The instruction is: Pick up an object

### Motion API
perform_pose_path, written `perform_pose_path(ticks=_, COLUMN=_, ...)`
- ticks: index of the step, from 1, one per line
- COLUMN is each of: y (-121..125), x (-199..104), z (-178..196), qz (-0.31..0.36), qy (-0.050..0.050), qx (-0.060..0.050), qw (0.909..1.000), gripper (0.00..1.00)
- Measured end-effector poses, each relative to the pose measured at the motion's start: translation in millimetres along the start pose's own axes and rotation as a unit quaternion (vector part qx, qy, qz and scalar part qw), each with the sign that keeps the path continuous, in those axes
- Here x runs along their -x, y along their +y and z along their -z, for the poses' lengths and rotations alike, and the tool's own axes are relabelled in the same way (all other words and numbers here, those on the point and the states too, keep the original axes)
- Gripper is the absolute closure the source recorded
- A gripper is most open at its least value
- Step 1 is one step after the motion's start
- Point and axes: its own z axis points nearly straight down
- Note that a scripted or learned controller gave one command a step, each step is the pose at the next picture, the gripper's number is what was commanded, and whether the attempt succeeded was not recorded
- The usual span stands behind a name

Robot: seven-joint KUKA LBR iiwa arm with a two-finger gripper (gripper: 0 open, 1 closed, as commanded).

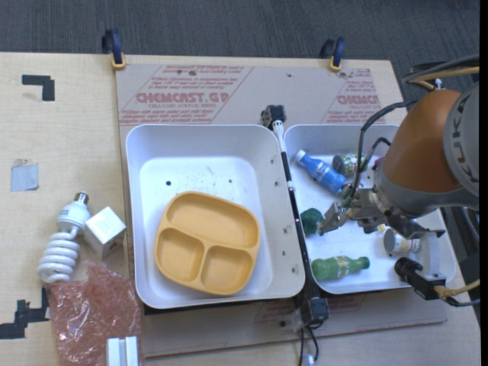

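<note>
Green bottle (341, 266) lies just below the tool (333, 221), which hangs low in the right bin (305, 139) beside a dark green lump (311, 219), grip state untellable, so I judge nothing picked up yet.

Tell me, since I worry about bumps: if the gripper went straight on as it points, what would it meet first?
Probably the dark green object, just ahead of the gripper in the right bin; depth is unclear.
</note>
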Motion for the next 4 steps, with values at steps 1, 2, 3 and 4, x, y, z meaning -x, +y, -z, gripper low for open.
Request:
perform_pose_path(ticks=1, y=21.9, x=47.5, z=-78.7, qz=-0.002, qy=0.0, qx=-0.001, qw=1.0, gripper=0.0)
perform_pose_path(ticks=2, y=22.9, x=47.8, z=-68.9, qz=-0.001, qy=0.0, qx=0.0, qw=1.0, gripper=1.0)
perform_pose_path(ticks=3, y=40.2, x=-9.7, z=0.1, qz=0.0, qy=0.0, qx=0.0, qw=1.0, gripper=1.0)
perform_pose_path(ticks=4, y=40.1, x=-9.6, z=0.2, qz=0.0, qy=0.0, qx=0.0, qw=1.0, gripper=0.0)
